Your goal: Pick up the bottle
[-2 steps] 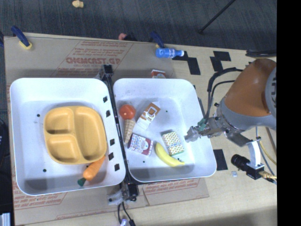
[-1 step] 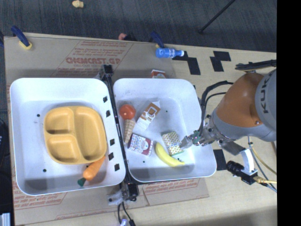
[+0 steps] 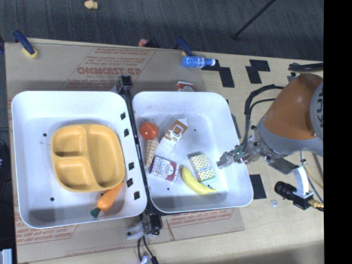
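Up close, the gripper (image 3: 226,159) hangs over the right bin's (image 3: 237,183) edge, beside the yellow box (image 3: 202,166); its grip can't be told.

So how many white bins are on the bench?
2. The left bin holds a yellow divided plate and a carrot. The right bin holds a banana and small packets.

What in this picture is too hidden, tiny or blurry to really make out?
- Gripper, camera view: too small and blurred to judge.
- Blue bottle beyond the bins: label too small to read.
- Small packets in the right bin: print blurred.
- Arm: cut off at the right.
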`<state>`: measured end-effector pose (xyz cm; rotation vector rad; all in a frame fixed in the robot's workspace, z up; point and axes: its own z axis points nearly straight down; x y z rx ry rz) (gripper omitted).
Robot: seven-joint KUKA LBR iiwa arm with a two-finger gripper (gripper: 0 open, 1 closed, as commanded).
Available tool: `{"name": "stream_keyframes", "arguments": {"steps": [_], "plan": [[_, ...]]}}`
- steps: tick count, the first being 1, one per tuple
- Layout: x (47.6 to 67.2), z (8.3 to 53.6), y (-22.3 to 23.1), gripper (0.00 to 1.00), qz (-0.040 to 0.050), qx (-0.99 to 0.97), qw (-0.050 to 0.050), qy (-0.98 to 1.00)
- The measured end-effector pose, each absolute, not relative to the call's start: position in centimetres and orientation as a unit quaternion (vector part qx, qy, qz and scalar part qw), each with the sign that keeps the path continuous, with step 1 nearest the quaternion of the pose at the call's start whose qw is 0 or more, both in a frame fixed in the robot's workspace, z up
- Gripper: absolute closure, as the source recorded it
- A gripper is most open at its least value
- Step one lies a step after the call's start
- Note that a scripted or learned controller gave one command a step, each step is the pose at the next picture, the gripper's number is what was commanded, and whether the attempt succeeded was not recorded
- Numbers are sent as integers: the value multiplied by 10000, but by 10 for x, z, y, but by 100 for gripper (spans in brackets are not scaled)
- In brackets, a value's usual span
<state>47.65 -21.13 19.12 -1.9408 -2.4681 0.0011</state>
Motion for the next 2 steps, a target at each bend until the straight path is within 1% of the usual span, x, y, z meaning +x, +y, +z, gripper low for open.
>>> {"name": "stream_keyframes", "arguments": {"steps": [1,2], "plan": [[477,193,-211,100,4,-5726,2,-8199],[477,197,-211,100,2,-3372,14,-9414]]}}
